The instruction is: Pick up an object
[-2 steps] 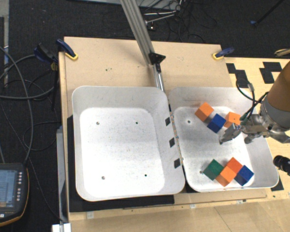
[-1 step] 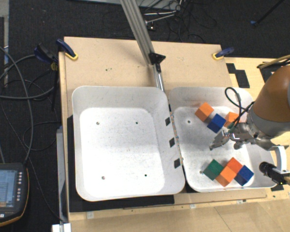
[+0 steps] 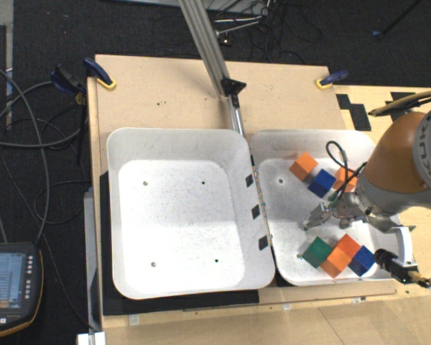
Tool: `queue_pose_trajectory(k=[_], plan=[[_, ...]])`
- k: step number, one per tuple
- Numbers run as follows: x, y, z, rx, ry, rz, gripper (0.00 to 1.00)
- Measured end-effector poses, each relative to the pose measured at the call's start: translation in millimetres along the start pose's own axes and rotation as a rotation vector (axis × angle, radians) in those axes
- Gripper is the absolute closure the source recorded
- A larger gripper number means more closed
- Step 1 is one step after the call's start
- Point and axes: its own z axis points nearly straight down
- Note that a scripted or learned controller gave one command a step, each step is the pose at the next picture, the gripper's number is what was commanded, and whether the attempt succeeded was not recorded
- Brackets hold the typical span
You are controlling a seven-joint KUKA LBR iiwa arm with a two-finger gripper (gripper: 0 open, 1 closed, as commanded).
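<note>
The right bin (image 3: 281, 169) holds several blocks. An orange block (image 3: 303, 167) and a blue block (image 3: 321, 183) lie near its back, with another orange piece (image 3: 347, 180) just right of them. Near the front sit a green block (image 3: 317, 251), an orange block (image 3: 341, 255) and a blue block (image 3: 362, 261) in a row. My gripper (image 3: 318, 219) hangs low over the middle of this bin, between the two groups, its fingers apart and nothing between them. The arm's orange band (image 3: 404, 153) covers the bin's right side.
The left bin (image 3: 176, 210) stands beside the right one. A metal pole (image 3: 205, 38) slants in from the top to the bins' shared back edge. Clamps (image 3: 99, 74) sit at the bench's back corners. A tablet (image 3: 11, 286) lies at lower left.
</note>
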Motion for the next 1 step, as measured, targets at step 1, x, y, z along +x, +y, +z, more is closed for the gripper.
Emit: queue_pose_trajectory(k=[1], plan=[[-0.2, 1.0, -12.0, -0.004, -0.001, 0.0, 1.0]])
